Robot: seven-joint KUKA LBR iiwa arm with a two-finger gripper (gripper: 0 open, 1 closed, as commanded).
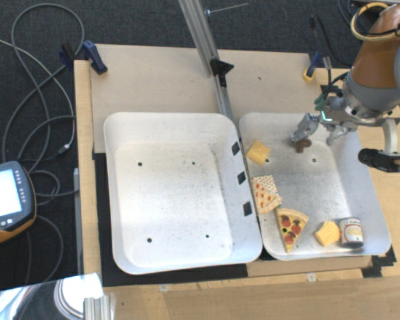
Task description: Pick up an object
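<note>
The tool (318, 131) hovers over the right bin (360, 199), its grip state unclear; the yellow cheese block (258, 153) lies apart, to its left.

Grey arm (373, 85), orange band, silver pincer (318, 133)

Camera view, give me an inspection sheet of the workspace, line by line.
Surface: wooden bench bearing a left bin and a right bin, both white.
Job's things: in the right bin, yellow wedge, waffle piece, pizza slice, cheese block, small can.
Clutter: nothing seen.
Grippers: gripper over the right bin's far end.
Cables: black cables on the floor.
Surroundings: handheld pendant, blue clamp, metal post.
</note>
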